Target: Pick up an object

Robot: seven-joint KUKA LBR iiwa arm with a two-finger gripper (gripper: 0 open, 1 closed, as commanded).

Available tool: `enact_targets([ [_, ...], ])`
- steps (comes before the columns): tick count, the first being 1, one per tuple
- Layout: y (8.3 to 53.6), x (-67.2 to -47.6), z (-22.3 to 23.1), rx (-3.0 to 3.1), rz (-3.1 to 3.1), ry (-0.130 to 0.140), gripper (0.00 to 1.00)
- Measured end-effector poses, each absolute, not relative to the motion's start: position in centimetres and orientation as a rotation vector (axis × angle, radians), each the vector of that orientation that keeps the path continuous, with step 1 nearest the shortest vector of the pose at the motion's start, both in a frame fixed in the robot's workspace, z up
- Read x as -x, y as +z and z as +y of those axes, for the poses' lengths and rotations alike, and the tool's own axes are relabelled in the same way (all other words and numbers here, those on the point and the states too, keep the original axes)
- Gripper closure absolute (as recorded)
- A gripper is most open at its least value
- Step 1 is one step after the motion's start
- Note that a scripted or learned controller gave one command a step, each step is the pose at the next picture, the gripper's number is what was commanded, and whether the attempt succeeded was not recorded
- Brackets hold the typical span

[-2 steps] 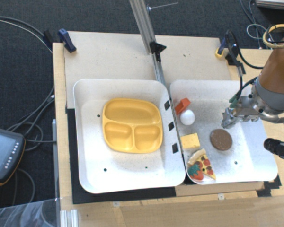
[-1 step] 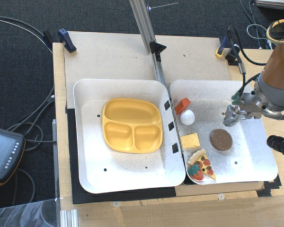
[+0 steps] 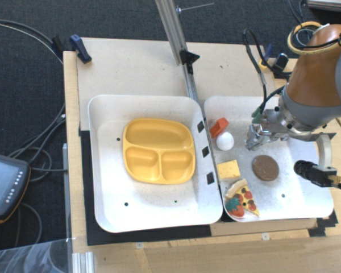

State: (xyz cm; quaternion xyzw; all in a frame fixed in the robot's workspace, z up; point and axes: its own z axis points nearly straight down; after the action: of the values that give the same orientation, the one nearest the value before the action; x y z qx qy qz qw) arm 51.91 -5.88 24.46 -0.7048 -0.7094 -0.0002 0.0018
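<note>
In the right bin (image 3: pixel 295 206) lie a white egg (image 3: pixel 225 141), an orange-red piece (image 3: pixel 219 127), a yellow cheese block (image 3: pixel 228 169), a brown round patty (image 3: pixel 265 168) and a pizza slice (image 3: pixel 241 199). My gripper (image 3: pixel 254 139) hangs over the right bin, just above the patty and to the right of the egg. Nothing shows between its fingers. The left bin (image 3: pixel 102 152) holds a yellow compartment tray (image 3: pixel 158 150).
A metal rail (image 3: pixel 176 27) slants down from the top to the divider between the bins. Black cables (image 3: pixel 256 50) run behind the right bin. A blue clamp (image 3: pixel 79 47) sits at the bench's far left corner.
</note>
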Motion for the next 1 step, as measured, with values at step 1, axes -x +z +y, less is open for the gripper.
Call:
enact_targets([
  [1, 24.34, -53.07, -0.65, 2.213, -2.229, -0.003, 1.00],
])
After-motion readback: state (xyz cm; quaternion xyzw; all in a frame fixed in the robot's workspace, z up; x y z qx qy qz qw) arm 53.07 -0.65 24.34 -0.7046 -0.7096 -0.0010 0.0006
